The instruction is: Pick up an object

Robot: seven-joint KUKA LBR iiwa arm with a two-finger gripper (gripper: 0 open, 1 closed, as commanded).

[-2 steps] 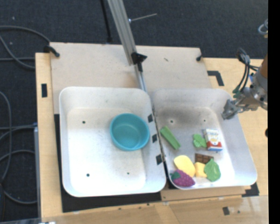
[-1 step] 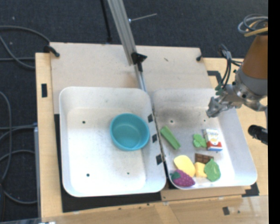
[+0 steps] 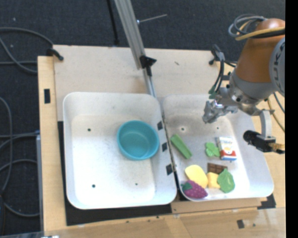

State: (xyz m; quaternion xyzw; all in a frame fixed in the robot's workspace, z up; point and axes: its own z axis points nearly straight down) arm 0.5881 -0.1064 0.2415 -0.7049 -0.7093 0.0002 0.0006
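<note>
Clutter risk: my gripper [image 3: 210,114] hangs above right bin [image 3: 253,182], finger state unclear; toys bunch tightly, could grab carton [image 3: 227,148] edge, slip.

Metal rail [image 3: 131,26], black cables [image 3: 5,43] beyond bench [image 3: 94,68]

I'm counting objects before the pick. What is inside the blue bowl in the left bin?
The blue bowl sits upright in the left bin, and its visible interior shows only its own blue surface. The near inner wall is hidden by the rim, and whatever lies under the bowl is covered.
</note>
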